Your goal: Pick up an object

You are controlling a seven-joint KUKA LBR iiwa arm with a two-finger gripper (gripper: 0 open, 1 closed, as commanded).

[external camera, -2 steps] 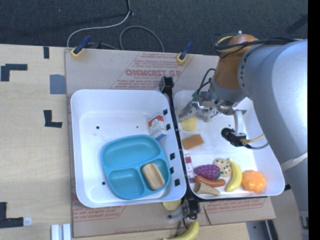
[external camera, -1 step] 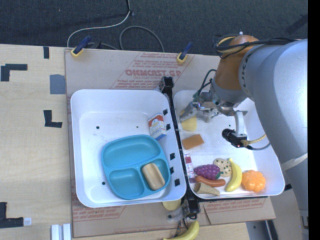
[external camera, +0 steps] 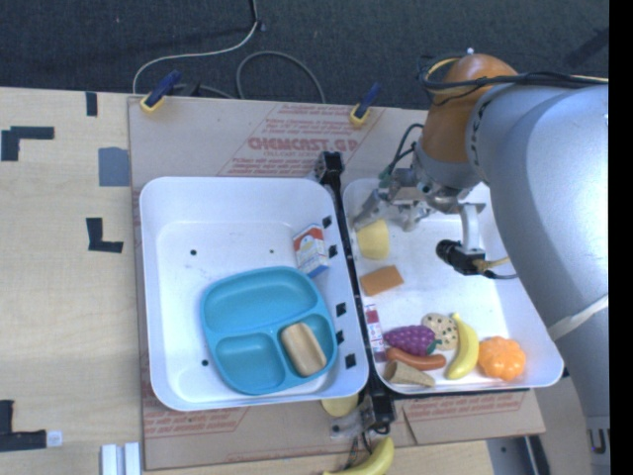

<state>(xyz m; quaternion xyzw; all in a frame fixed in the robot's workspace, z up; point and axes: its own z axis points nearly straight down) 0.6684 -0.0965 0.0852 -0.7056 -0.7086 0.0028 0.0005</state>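
Here, gripper [external camera: 391, 204]: low in the right bin's far corner; finger state cannot be told.
Yellow block [external camera: 373, 238]: just beside the gripper, on the bin floor.
Right bin [external camera: 514, 315]: also orange wedge [external camera: 382, 280], grapes [external camera: 410, 339], hot dog [external camera: 417, 360], cookie [external camera: 439, 329], banana [external camera: 463, 348], orange fruit [external camera: 502, 357].
Left bin [external camera: 168, 265]: small carton [external camera: 312, 249]; blue divided plate [external camera: 259, 325] bearing a bread roll [external camera: 304, 348].
Writing: red print on the cardboard sheet [external camera: 213, 146], too faint to read surely.
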